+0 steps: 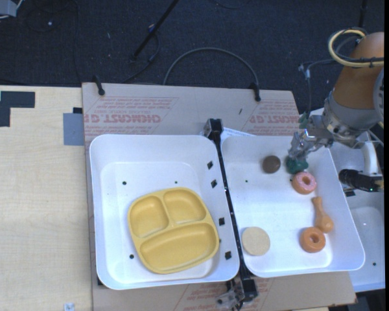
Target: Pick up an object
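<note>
The right bin point(279, 271) holds several small items. A pink frosted donut point(304, 183) lies near its far right, with a small green object point(297, 166) just above it. A brown round piece point(271, 164) sits to the left of those. An orange donut point(312, 240), an orange peanut-shaped piece point(321, 215) and a cream round cookie point(255, 241) lie nearer the front. My gripper point(299, 153) hangs over the bin's far right corner, directly above the green object. I cannot see whether anything is between its fingers.
The left bin point(110, 161) carries a yellow divided plate point(174, 229). A black divider point(223, 199) runs between the bins. The cardboard sheet point(181, 112) lies behind both, and the arm's orange band point(360, 76) rises at the right.
</note>
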`<state>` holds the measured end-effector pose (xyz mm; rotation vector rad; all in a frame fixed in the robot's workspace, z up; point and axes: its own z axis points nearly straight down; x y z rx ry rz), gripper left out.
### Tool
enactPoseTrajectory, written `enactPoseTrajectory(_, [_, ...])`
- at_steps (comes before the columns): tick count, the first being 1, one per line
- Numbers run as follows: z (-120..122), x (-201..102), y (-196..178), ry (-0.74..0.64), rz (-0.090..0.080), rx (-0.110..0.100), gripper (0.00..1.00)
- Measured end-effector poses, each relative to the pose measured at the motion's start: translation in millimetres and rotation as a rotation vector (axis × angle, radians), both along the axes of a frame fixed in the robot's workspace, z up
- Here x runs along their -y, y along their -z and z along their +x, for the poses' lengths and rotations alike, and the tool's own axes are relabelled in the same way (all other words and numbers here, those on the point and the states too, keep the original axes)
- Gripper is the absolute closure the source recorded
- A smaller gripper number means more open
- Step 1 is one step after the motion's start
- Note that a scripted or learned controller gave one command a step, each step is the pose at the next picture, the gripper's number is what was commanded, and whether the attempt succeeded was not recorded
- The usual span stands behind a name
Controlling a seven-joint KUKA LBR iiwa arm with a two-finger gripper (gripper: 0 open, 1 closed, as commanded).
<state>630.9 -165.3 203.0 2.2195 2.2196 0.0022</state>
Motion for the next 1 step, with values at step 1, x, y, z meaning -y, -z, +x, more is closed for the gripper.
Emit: enactPoseTrajectory(1, [-29.1,-50.0,4.6,-0.003,0.003,-0.009,1.00])
